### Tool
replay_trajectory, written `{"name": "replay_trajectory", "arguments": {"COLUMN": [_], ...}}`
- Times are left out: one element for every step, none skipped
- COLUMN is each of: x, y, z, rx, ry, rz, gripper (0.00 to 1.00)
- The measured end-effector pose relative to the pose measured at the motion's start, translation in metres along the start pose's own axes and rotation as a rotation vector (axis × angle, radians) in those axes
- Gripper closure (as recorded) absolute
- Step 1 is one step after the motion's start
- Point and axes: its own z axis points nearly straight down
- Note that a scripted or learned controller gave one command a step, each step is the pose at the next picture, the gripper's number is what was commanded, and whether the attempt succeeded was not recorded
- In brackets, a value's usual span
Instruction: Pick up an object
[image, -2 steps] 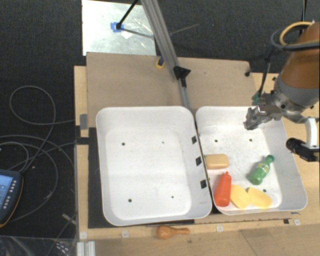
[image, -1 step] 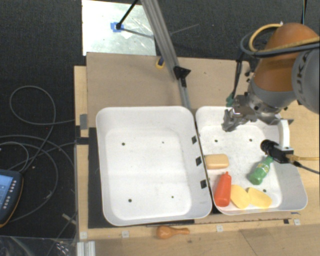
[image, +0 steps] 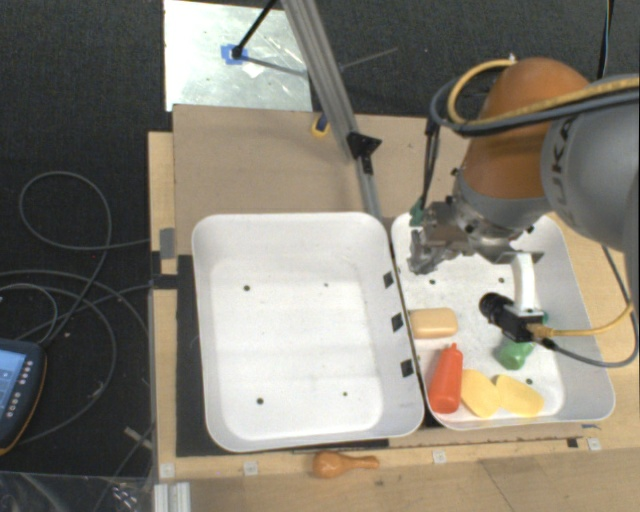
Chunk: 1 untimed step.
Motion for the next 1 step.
{"name": "replay_trajectory", "arguments": {"x": [0.0576], "y": [-0.0051], "z": [0.0005], "rx": [-0.001], "ry": [0.000], "rz": [-0.001], "gripper": [1.00]}}
